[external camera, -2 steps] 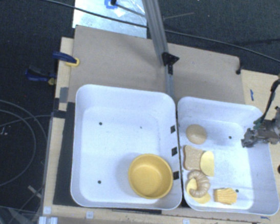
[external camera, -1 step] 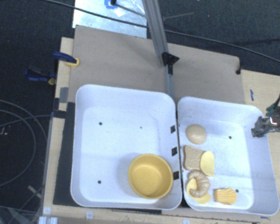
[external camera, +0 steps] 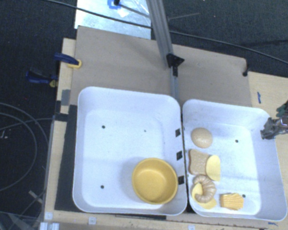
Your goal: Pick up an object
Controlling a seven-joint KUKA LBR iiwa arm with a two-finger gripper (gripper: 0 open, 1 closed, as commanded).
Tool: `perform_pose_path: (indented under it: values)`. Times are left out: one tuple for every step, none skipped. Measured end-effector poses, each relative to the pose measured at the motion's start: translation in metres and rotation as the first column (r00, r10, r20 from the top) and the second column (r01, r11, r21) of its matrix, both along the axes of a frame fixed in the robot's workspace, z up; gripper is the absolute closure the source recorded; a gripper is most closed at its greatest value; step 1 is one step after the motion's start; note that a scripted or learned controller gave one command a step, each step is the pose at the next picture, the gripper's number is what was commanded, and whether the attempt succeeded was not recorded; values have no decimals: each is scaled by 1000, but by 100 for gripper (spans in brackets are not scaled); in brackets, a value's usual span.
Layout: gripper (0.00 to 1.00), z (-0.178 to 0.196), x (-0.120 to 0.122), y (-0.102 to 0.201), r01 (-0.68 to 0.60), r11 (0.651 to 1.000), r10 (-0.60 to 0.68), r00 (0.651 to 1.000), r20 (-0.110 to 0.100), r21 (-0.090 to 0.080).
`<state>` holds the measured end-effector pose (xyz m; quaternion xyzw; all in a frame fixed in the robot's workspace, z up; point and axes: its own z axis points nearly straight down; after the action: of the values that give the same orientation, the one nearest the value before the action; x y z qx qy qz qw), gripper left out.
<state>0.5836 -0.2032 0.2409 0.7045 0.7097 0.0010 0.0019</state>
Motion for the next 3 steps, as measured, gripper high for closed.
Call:
perform_pose_path:
  values:
    - [100,0,-25,49,-1,1000,1,1000,-4,2]
    - [100,-5,-48,102,-2,1000,2,1000,-5,3]
    - [100,-2,-59,164,-5,1000,5,1000,-3,4]
